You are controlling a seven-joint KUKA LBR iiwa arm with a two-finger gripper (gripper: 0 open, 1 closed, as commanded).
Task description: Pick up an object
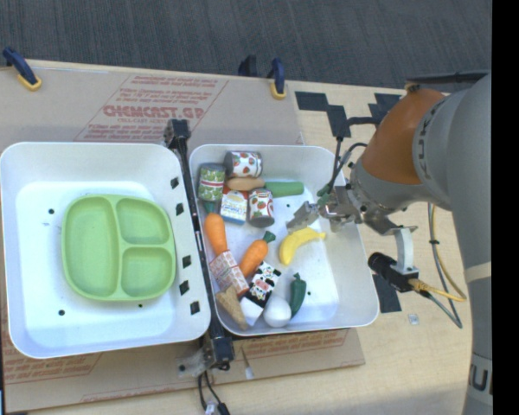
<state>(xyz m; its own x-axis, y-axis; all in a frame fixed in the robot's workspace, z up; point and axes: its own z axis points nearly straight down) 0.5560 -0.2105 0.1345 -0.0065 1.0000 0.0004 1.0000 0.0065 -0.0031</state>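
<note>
The pincer (307, 215) hangs open just above the curved yellow plastic banana (297, 244); it should descend straddling the banana's middle.

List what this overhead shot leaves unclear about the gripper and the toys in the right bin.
- Gripper, camera view: too small and blurred, against the white bin floor, to tell how it is set or whether it touches the banana.
- Labels on the small cans and cartons: too small to read.
- Items at the right bin front corner: piled, overlapping each other.
- Arm: cut off by the right edge.
</note>
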